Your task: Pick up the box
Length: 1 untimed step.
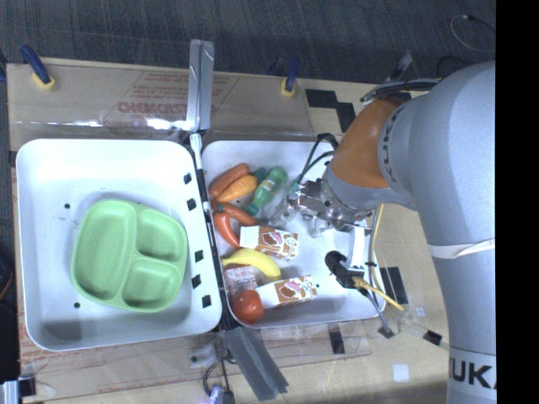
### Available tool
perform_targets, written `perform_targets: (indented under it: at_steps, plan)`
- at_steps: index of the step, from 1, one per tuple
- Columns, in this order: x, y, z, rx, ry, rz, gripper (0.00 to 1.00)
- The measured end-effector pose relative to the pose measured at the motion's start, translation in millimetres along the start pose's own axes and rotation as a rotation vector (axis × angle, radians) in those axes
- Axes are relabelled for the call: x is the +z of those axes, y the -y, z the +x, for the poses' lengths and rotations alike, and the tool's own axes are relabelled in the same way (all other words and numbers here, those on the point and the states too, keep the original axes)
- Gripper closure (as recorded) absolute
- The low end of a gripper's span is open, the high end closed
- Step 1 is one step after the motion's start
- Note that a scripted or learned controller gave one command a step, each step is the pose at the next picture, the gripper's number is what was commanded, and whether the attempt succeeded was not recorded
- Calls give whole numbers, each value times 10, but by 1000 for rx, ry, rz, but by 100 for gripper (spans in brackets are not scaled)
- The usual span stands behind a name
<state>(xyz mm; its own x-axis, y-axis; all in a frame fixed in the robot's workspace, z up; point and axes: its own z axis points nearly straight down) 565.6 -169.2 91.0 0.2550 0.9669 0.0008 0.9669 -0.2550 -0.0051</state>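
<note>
Grey arm (446, 217) looms closest, sweeping in over the right bin (354, 310), its gripper (324, 209) low near the bin's middle; whether it grips anything, I cannot tell. Two small printed boxes here: upper box (269, 241) just left of the gripper, lower box (286, 291) by the tomato (247, 306) and banana (253, 263). Cardboard, probably light and crushable; pinch across the short sides. Crowded bin, tight room. Left bin (42, 167) carries a green divided plate (129, 255).
</note>
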Motion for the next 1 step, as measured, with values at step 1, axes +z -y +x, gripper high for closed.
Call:
perform_targets:
  at_steps: [1]
  plan:
    - [-100, -2, 4, -4, 0, 0, 100]
